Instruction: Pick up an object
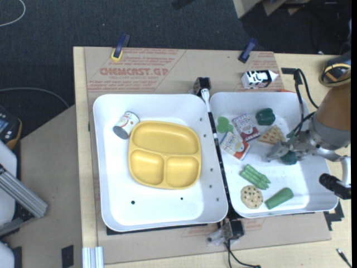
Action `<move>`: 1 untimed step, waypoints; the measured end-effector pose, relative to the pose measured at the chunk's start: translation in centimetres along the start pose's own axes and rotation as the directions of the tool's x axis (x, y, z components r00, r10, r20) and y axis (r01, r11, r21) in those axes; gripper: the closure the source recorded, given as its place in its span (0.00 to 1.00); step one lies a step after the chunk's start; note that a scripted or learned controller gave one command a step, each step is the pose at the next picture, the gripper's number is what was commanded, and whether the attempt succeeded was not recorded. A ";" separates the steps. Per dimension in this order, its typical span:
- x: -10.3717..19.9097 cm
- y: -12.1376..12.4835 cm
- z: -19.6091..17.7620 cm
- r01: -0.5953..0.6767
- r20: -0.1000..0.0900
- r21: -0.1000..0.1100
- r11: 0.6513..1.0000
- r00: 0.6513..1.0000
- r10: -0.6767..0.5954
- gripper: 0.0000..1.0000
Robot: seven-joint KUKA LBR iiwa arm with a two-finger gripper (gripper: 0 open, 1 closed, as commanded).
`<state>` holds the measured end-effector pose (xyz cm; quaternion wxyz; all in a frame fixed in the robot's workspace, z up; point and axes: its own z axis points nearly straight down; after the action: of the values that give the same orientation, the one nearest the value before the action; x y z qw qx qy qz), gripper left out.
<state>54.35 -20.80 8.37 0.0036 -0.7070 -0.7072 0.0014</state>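
**Gripper low in the right bin, beside a dark green piece**

I see the gripper [283, 152] low inside the right bin [312, 202], toward its 3 o'clock side. The arm [334, 113] comes in from the right, grey at the wrist with the orange band above. If the fingers are wide or narrow I cannot tell, because they are small and blurred here. A dark green piece [289, 158] lies just at the fingertips, at their 4 o'clock; I cannot tell if it is touching them or is between them.

Around the gripper lie the other things of this bin. A cracker [271, 134] is near, at 11 o'clock from it. A green cup [265, 116] stands further at 11 o'clock, near the far wall. Two small packets [244, 126] [233, 144] lie at 9 to 10 o'clock, and a light green piece [224, 124] is beyond them, close to the left wall. Green beans [255, 176] lie at 8 o'clock, a cookie [251, 196] at 7 o'clock, and a green pickle [278, 197] at 6 o'clock near the front wall.

The left bin [162, 216] holds a yellow tray [165, 153] with three compartments. A small can [126, 124] lies on its side at the 10 o'clock corner of the tray, touching it.

Behind the right bin, on the bench [167, 68], rests a black and white object [259, 78].
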 end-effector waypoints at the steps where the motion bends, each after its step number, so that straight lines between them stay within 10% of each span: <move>1: -0.1 0.2 -1.4 -0.001 0.004 -0.008 1.000 1.000 0.001 1.00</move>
<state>54.54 -20.93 9.78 -0.0006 -0.7073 -0.7069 -0.0002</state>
